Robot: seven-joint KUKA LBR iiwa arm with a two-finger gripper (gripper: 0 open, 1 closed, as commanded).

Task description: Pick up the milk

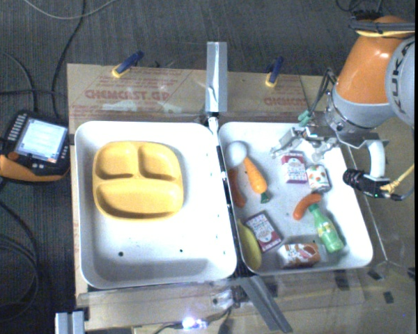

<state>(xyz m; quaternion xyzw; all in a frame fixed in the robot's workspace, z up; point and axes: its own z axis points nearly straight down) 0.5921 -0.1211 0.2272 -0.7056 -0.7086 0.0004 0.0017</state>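
Gripper [299, 139] sits over the back of the right bin [359, 252], near its rear wall; fingers are a tangle of thin metal from this angle, so I cannot tell their spread, and nothing is visibly held between them. Likely target: small white-and-red carton [294, 169] just in front of the gripper, taken to be the milk, labels too small to read. A second small carton [318, 178] lies just beside it on the right, near touching. A carrot [254, 175] lies well to its left, an orange sausage [306, 205] in front. Judgement: approach not yet complete. For a clean grasp, descend centred on the carton and close across its narrow sides, with the fingers kept off the neighbouring carton. Left bin [90, 256] holds a yellow tray [139, 179].
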